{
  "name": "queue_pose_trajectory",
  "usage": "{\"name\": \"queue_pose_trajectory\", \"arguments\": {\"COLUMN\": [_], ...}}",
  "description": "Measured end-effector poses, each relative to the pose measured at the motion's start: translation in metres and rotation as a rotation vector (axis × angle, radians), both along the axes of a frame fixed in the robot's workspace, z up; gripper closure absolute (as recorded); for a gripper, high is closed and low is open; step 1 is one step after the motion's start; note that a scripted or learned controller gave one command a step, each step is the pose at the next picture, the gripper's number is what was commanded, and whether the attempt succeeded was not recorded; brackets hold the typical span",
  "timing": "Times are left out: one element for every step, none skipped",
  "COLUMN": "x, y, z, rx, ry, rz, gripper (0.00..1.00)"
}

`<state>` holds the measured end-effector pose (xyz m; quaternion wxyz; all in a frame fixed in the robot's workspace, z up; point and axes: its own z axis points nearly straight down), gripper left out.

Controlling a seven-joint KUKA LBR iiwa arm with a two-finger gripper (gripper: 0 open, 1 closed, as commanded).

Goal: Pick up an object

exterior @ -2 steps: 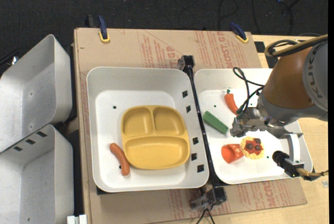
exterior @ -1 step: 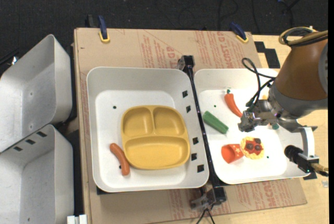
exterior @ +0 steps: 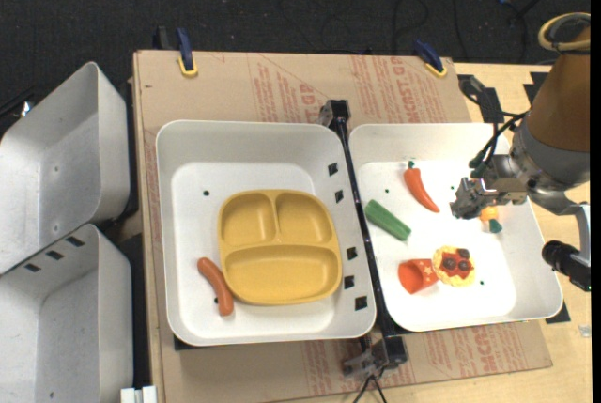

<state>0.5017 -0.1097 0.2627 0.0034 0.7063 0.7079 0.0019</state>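
Observation:
The right bin [exterior: 526, 298] holds an orange-red chili pepper [exterior: 422, 188], a green cucumber-like piece [exterior: 387, 220], a red pepper piece [exterior: 416, 275] and a yellow round toy with red spots [exterior: 455, 266]. My gripper [exterior: 469, 204] hangs over the right side of this bin, to the right of the chili pepper. A small orange and yellow object [exterior: 492, 221] lies just below and right of the gripper. I see nothing between the fingers.
The left bin [exterior: 178, 204] holds a yellow divided tray [exterior: 279, 246] and a reddish sausage [exterior: 216, 286] beside it. A black divider [exterior: 349, 194] runs between the bins. Two spare white bins [exterior: 56, 204] stand off the bench at the left.

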Motion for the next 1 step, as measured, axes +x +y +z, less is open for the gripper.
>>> {"name": "queue_pose_trajectory", "arguments": {"x": [0.0172], "y": [0.0535], "z": [0.0019], "rx": [0.003], "ry": [0.005], "rz": [0.006], "gripper": [1.00]}}
